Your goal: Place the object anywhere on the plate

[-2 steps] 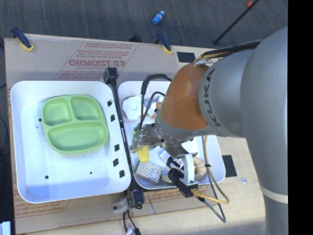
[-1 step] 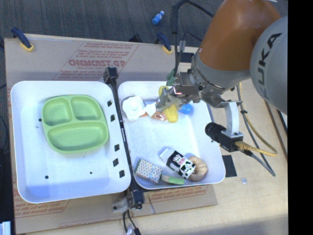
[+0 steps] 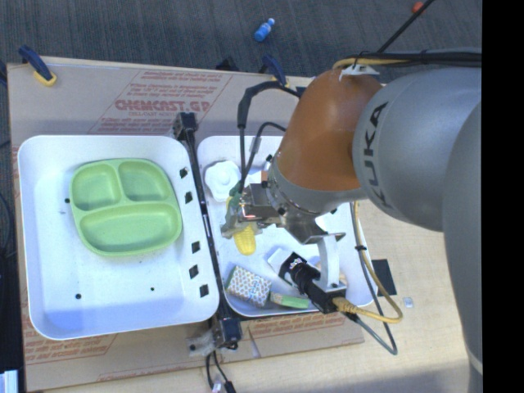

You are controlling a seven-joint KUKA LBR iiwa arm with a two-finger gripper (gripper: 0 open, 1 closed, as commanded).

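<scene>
Green plate (image 3: 127, 207) with three sections in the left bin (image 3: 41, 244), grey and orange arm over the right bin (image 3: 282, 308), gripper (image 3: 246, 218) low beside a yellow object (image 3: 244, 239), white cup (image 3: 219, 177) farther back, patterned box (image 3: 248, 286) near the front.

Setting: robotics laboratory. Evidence: large grey industrial arm with orange band (image 3: 360, 137), lettered KUKA; two shallow white plastic bins (image 3: 41, 244) side by side on a cardboard-covered counter (image 3: 147, 92); blue clamps (image 3: 37, 64) at the cardboard's edge; loose black cables (image 3: 254, 105); grey carpet floor (image 3: 164, 15).
</scene>
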